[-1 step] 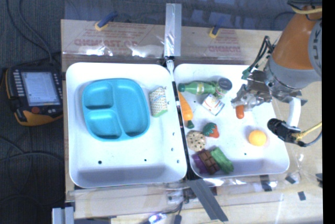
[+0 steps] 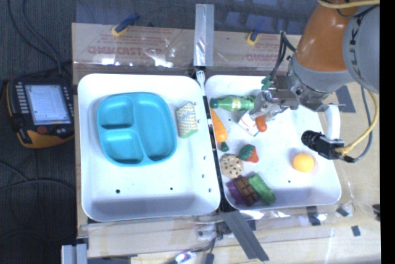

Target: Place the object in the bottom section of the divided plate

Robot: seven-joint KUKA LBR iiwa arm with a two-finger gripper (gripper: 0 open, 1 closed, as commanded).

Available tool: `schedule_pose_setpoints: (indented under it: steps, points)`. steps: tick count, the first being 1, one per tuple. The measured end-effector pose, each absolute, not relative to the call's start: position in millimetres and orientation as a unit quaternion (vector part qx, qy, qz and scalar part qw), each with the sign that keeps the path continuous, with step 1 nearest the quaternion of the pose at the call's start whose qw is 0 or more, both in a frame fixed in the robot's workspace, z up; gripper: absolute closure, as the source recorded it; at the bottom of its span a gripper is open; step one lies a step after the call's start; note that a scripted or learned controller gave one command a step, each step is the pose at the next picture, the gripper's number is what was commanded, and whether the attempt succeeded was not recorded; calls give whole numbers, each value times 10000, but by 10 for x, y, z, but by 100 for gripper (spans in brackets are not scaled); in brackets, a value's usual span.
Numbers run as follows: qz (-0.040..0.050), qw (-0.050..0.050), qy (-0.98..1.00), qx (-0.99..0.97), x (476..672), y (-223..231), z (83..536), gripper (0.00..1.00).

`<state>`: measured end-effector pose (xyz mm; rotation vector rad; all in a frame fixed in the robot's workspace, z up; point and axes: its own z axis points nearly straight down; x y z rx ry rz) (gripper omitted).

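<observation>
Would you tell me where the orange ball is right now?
In the camera view, the orange ball lies in the right bin, near its right wall, just below the black fitting on the arm and well right of the strawberry.

A grey arm [image 2: 364,41] is banded in orange [image 2: 327,34]. Black and yellow cables [image 2: 364,127] are strung beside it. 1 black cylinder [image 2: 318,142] is mounted below.
</observation>
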<state>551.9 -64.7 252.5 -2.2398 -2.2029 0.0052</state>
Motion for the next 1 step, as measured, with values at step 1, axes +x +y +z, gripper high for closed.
schedule_pose_setpoints:
  steps: [1]
  points:
    - [16,9,-7418,-6707,5185,11,2526,100]
